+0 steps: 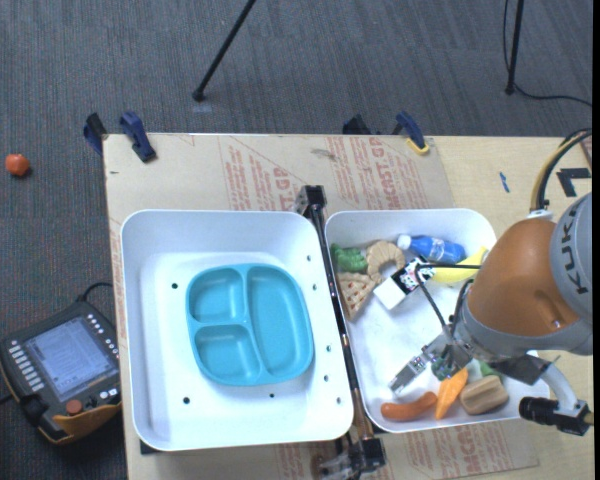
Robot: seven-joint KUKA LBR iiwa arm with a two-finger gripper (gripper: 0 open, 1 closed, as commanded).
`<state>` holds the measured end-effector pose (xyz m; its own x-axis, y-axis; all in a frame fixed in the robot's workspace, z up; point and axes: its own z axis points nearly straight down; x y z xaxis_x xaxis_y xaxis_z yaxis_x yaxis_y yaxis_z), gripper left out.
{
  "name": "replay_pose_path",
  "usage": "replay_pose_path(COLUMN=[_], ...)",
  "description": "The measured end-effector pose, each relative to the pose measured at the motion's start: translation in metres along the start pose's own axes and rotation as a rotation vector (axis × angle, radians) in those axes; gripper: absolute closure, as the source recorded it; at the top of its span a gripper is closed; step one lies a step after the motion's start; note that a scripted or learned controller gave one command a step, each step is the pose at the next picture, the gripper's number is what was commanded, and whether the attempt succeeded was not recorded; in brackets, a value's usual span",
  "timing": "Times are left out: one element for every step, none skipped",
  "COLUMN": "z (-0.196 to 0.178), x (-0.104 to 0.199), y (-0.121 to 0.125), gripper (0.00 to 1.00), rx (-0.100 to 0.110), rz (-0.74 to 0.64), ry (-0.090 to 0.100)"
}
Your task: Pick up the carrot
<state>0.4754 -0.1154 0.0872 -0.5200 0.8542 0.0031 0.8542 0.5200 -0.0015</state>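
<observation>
The carrot (450, 395), a small orange cone, lies near the front wall of the right bin (380, 353), between a reddish sausage (408, 409) and a brown bread piece (483, 395). My gripper (428, 370) hangs low in that bin, just above and left of the carrot's upper end. It stands open, with white bin floor showing between the two fingers (412, 371). Nothing is held. The arm's orange band (515, 286) covers the bin's right side.
At the back of the right bin lie a blue-capped bottle (432, 248), a yellow item (450, 273), a white box (398, 286), a waffle (358, 290), a pretzel (385, 256) and green food (350, 259). The left bin (145, 268) holds a blue divided plate (248, 323).
</observation>
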Motion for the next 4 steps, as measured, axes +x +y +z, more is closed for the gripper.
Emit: replay_pose_path(z=[0.0, -0.001, 0.0, -0.003], x=[0.0, 0.023, 0.018, -0.043], y=[0.0, 0.015, 0.037, -0.021], gripper=[0.0, 0.0, 0.0, 0.0], rx=[0.0, -0.002, -0.001, -0.006], rz=[0.0, -0.503, -0.578, -0.888], ry=[0.0, -0.003, -0.003, -0.019])
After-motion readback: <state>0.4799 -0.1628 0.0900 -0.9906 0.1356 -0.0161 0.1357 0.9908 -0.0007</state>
